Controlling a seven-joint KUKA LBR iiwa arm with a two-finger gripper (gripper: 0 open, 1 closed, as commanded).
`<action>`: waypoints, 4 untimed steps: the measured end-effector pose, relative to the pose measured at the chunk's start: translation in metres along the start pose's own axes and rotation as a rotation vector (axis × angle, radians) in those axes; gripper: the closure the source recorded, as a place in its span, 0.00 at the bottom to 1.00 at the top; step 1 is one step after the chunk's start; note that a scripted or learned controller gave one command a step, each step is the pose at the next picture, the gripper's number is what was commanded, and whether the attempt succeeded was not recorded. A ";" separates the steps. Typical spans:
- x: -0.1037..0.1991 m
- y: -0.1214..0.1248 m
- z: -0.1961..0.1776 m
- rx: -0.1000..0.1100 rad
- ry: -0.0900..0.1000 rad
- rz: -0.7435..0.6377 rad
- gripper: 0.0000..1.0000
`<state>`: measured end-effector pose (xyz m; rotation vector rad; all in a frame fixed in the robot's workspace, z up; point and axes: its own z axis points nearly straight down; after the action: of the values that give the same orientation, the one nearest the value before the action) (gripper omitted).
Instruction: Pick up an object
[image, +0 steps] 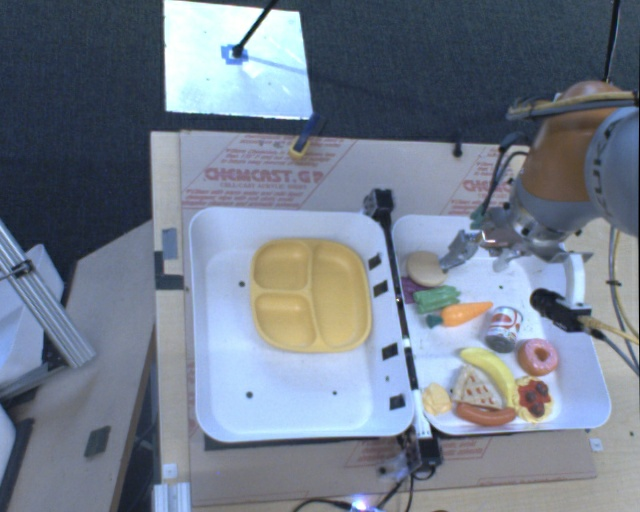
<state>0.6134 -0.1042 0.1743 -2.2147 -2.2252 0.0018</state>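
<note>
Gripper (478, 246): metal fingers are seen slightly parted above the right bin's upper part; nothing is gripped between them.
Right bin (592, 392): a shallow white tray with glossy walls.
Bun (425, 268): a smooth, rounded tan toy, lying at 8 o'clock from the fingertips, just beside them.
Green pod (436, 297), carrot (465, 313): slim plastic shapes are crowded at 6 o'clock from the bun.
Can (503, 327), doughnut (538, 356), banana (490, 365): these are placed toward 5 o'clock.
Left bin (215, 400): a yellow divided plate (310, 295) is held here.
</note>
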 end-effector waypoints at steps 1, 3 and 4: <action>0.009 -0.001 0.058 0.001 0.000 0.000 0.00; 0.009 0.001 0.078 -0.006 -0.001 0.002 1.00; 0.020 0.003 0.025 -0.009 -0.001 -0.001 1.00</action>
<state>0.6164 -0.0845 0.1491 -2.2184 -2.2311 -0.0069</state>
